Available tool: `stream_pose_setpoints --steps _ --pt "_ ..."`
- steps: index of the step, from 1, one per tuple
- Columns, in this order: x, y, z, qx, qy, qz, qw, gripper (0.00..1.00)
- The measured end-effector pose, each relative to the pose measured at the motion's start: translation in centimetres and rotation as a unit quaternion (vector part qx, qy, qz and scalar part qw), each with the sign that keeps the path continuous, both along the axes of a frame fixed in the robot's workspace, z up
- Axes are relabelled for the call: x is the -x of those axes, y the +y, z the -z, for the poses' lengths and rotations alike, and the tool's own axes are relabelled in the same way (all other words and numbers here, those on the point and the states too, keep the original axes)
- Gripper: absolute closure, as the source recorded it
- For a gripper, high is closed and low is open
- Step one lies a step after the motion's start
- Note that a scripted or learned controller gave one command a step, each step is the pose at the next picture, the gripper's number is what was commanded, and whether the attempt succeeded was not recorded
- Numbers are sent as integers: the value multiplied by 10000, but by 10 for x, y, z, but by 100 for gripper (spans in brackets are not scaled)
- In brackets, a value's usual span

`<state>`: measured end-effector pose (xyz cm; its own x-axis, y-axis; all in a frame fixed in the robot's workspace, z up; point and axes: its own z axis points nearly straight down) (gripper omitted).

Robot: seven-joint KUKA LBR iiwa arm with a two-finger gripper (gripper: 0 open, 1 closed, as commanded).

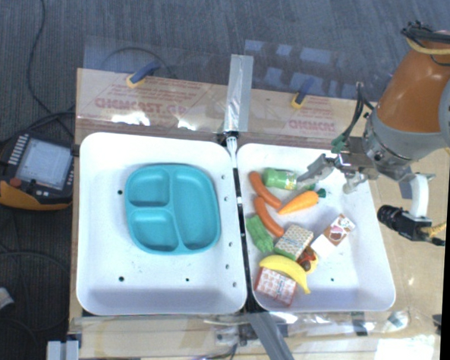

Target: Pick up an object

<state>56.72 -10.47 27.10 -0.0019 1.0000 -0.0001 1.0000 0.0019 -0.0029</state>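
Arm's upper part cut off at frame edge. Gripper point(333, 172) fingers spread, holding nothing, hovering over right bin point(371, 276); carrot point(300, 202) just below-left, green bottle point(280, 178) left.

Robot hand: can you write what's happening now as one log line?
hand: over right bin, far end | holding: nothing seen | nearest: carrot, green bottle | left bin: blue plate

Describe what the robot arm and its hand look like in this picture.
The arm is grey with a broad orange band above the wrist. Its hand is a small grey metal fitting with thin fingers, and dark cables run beside the wrist.
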Motion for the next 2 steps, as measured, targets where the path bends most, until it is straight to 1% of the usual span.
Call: stream_pose_setpoints --steps 1,2 --pt "-25 -35 66 -4 6 748 9972 0" --pt "-56 -47 112 11 6 2065 9785 0"
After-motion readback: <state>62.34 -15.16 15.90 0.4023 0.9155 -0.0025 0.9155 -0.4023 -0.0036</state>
